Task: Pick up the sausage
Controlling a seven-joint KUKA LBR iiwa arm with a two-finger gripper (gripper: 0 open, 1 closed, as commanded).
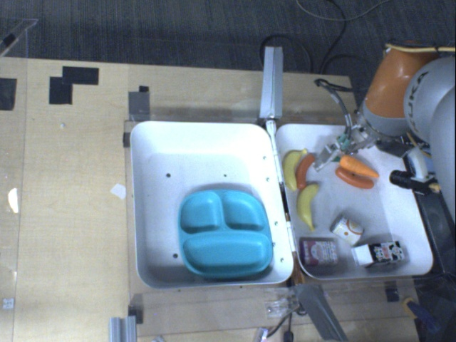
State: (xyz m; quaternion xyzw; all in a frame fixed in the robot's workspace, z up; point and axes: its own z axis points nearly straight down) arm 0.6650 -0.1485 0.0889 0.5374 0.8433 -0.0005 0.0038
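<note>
We are hovering our gripper [333, 154], grip unreadable, at three o'clock of the ungrasped sausage [304, 169].

Light wooden bench [64, 191] against dark carpet [157, 20].

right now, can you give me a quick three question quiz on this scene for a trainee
1. True or false: the blue divided plate sits in the left bin.
2. Multiple choice: the sausage lies (A) on the blue divided plate, (B) between the two bananas in the right bin, (C) outside both bins.
3. Fill in: the orange item right of the gripper is a ____.

Key
1. True.
2. B: it lies with the upper banana on its left and the lower banana just below it.
3. Carrot.
</note>
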